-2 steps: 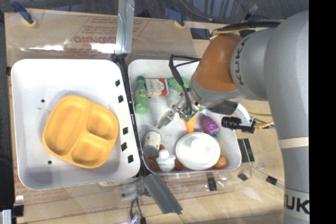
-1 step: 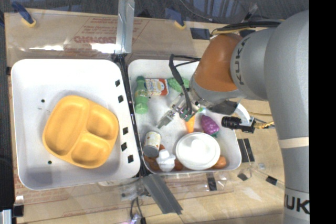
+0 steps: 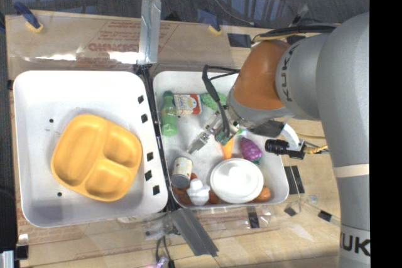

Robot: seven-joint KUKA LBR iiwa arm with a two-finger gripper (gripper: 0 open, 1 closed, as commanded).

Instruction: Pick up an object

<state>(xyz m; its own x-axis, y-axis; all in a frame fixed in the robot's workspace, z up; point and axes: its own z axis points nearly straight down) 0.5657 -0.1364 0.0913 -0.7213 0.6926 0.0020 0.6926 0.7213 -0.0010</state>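
My gripper hangs low over the middle of the right bin, pointing down and to the left. Nothing visibly sits in it. Just left of it lies a green bottle, with a small red-and-white packet behind it. A small tin stands below the gripper. An orange carrot-like piece and a purple object lie to its right. A white round bowl rests at the bin's near side. The arm hides the bin's far right corner.
A yellow divided plate lies in the left bin. A small white bottle and a brown-orange item sit along the right bin's near wall. A green item lies by the packet. Cables run behind the bins.
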